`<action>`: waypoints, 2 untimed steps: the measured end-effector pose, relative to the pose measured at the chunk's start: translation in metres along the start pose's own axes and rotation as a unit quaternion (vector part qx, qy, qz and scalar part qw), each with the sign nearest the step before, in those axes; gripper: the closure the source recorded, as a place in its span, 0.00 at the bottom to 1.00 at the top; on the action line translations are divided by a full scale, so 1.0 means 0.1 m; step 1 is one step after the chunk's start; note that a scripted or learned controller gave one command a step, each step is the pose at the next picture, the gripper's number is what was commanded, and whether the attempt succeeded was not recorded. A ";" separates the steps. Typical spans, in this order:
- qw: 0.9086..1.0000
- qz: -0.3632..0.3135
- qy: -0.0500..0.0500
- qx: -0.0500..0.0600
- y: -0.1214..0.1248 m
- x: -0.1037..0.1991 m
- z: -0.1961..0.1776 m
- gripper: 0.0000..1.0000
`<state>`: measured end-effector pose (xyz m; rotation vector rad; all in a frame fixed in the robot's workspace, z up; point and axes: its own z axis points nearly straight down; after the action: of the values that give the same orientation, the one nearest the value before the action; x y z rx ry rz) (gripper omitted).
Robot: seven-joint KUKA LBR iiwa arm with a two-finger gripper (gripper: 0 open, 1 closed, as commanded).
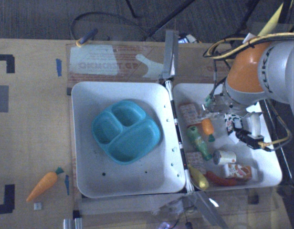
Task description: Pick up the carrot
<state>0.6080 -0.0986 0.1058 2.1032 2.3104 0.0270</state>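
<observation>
I see the arm (261, 70) reaching in from three o'clock, its orange band over the upper part of the right bin (271, 168). The gripper (215, 109) hangs below the wrist, above the cluttered upper middle of that bin. I cannot tell how the jaws stand; the wrist body and cables cover them from this angle.

The carrot (42, 186) lies on the bare bench (27, 137), outside both bins, at about eight o'clock from the left bin (89, 175). It rests on its side, leafy green end pointing toward one o'clock, orange tip toward seven. From the gripper it sits far off toward eight o'clock, with the whole left bin between them.

In the left bin I see a blue divided plate (126, 131), lying flat near the middle.

Right beneath the gripper, at about six o'clock from it, is a small orange piece (207, 127), beside a green bottle (198, 142). Lower in the right bin lie a white cup (224, 157), a small carton (239, 171), a yellow piece (198, 177) and a red chilli-like piece (218, 179).
</observation>
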 end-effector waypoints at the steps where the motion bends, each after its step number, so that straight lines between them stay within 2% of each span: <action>1: 1.000 0.028 0.000 0.011 0.00 0.24 -1.17 1.00; 2: 1.000 0.027 -0.001 0.010 0.01 0.25 -1.26 1.00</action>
<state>0.6033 -0.0741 0.2322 2.1735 2.2629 0.0031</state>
